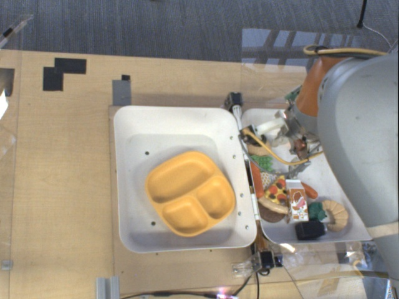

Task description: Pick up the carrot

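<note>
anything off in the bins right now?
The yellow divided plate sits askew in the left bin, rotated against its walls. The toys crowd one heap in the right bin, under the gripper. Nothing looks spilled or broken.

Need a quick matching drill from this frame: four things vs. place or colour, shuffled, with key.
Things:
1. divided plate
2. black block
3. pizza slice
4. arm's band

Descriptions:
A. orange, above the wrist
B. yellow, in the left bin
C. near front edge of the right bin
D. topped toy, middle of the right bin's clutter

Pairs: 1-B, 2-C, 3-D, 4-A
</note>
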Tool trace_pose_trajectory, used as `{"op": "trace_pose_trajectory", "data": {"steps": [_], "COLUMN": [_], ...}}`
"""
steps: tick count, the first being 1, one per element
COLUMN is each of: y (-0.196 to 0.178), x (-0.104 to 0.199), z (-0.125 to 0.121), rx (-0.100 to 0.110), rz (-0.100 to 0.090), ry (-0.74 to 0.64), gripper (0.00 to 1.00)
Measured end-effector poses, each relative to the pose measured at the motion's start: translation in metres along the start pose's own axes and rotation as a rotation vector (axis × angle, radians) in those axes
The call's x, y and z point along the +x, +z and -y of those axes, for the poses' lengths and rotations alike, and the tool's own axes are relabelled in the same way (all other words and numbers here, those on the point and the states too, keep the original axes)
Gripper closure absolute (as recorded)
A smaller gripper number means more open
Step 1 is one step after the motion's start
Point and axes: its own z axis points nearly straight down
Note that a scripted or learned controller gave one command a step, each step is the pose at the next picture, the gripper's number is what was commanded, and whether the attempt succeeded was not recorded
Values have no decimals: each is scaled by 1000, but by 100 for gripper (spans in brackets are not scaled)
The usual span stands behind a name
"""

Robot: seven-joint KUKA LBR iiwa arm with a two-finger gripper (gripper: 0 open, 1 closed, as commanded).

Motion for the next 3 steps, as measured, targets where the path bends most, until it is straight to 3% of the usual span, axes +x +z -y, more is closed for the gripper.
{"op": "trace_pose_trajectory", "data": {"steps": [1, 2, 3], "y": [-24, -30, -19], "x": [-55, -62, -36], "z": [8, 4, 7], "rx": [-59, -74, -17], "rz": [-96, -127, -36], "ry": [-130, 4, -61], "gripper": [0, 0, 0]}}
